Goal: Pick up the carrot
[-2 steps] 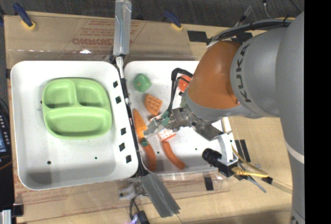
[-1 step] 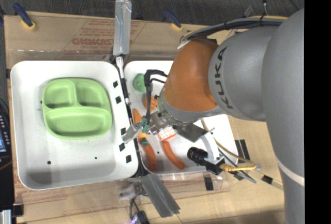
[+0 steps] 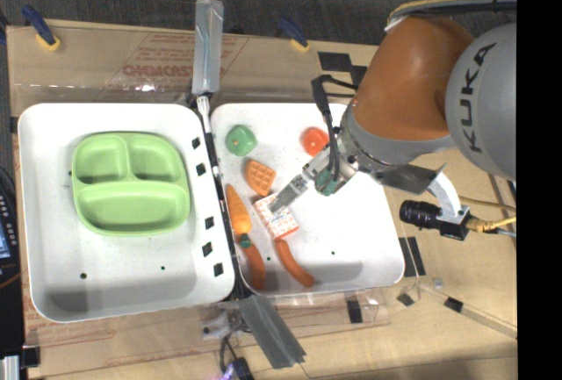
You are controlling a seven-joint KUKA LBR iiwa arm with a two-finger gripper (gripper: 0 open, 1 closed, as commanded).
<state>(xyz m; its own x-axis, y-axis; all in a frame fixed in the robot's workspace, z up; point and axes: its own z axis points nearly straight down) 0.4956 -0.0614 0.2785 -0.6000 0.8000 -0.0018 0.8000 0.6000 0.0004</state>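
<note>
Nearest the camera, in the right-hand shallow white bin (image 3: 373, 233), a curved orange-red sausage (image 3: 292, 263) lies by the front wall. The long orange carrot (image 3: 238, 213) lies along the bin's left wall, with a reddish-brown piece (image 3: 254, 264) below it. Just right of it sits a small white-and-red packet (image 3: 276, 217). The silver pincer (image 3: 283, 197) hangs over that packet's top edge, apart from the carrot; whether its fingers are apart or together cannot be told. Beyond are an orange waffle piece (image 3: 259, 175), a green round fruit (image 3: 241, 139) and a red tomato (image 3: 314, 140). The left bin (image 3: 53, 220) holds a green divided plate (image 3: 130, 183).
</note>
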